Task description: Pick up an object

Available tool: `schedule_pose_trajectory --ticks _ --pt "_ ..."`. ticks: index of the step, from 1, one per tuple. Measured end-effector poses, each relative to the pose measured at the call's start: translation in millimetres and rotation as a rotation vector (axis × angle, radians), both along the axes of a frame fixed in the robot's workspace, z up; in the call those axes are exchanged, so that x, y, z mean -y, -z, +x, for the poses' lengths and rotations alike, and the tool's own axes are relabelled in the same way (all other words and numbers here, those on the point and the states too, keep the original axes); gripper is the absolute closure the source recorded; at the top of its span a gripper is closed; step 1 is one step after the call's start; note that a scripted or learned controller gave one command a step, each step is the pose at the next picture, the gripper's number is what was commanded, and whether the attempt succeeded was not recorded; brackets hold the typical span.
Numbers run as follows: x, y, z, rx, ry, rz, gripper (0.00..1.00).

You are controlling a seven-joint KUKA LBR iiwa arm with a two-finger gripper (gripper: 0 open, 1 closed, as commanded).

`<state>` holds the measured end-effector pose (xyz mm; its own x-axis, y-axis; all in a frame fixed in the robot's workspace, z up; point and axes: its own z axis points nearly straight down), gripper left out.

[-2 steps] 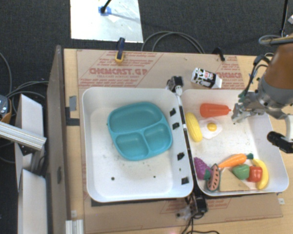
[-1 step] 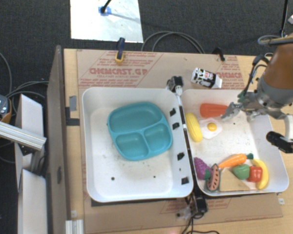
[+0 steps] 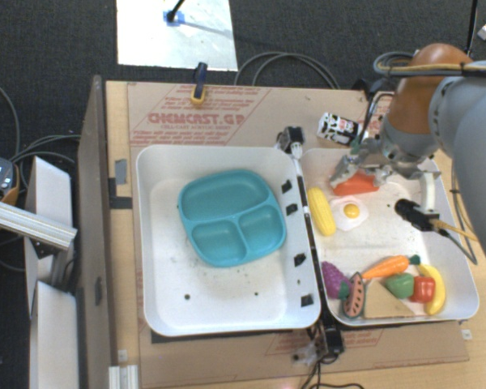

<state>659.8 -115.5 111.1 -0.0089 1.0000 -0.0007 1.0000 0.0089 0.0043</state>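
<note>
Two white bins stand side by side on the counter [image 3: 227,112]. The left bin [image 3: 158,250] carries a teal plate [image 3: 231,217] with three compartments, lying a little turned. The right bin [image 3: 389,237] carries toy food. The hand [image 3: 361,171] is low over the far part of the right bin, directly at an orange piece [image 3: 358,186] that lies flat there, and it covers the upper edge of this piece. Whether the hand is apart, together or clamped on the orange piece, I cannot tell from this angle. Just beside the orange piece, on the near side, lies a fried egg [image 3: 350,211]. A corn cob [image 3: 320,210] lies along the wall between the bins, close to the fried egg. At the near end of the right bin, close together, are purple grapes [image 3: 333,277], a watermelon slice [image 3: 355,295], a carrot [image 3: 386,267], a green pepper [image 3: 399,284] and a banana [image 3: 437,288]. One small black and white can [image 3: 337,126] lies on the counter behind the right bin
</note>
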Motion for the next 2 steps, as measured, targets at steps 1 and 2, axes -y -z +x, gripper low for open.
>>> schedule_pose_trajectory --ticks 1,2 --pt "2.6 -16.3 -0.5 -0.002 0.003 0.002 1.00" --pt "2.7 -14.4 -1.1 -0.004 0.002 0.001 0.00"
